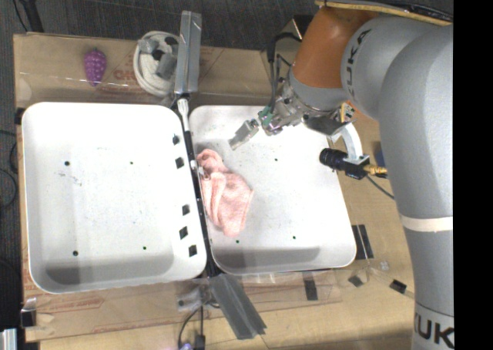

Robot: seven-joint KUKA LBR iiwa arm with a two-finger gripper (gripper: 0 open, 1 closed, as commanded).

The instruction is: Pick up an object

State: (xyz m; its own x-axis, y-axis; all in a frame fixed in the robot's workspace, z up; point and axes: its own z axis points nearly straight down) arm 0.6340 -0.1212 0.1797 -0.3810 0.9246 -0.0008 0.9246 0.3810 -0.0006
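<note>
one pink cloth (bunched) hugs right bin's left wall.

"KUKA" lettering stands on the grey arm, partly cut off.

From my seat the scene is evenly and brightly lit from overhead. The two white bins, left and right, read nearly blown out, with soft grey shadow only along their near walls. The arm carries a mild sheen on its grey shell. The dark floor at the far side stays dim. The picture is slightly soft and grainy throughout.
</note>
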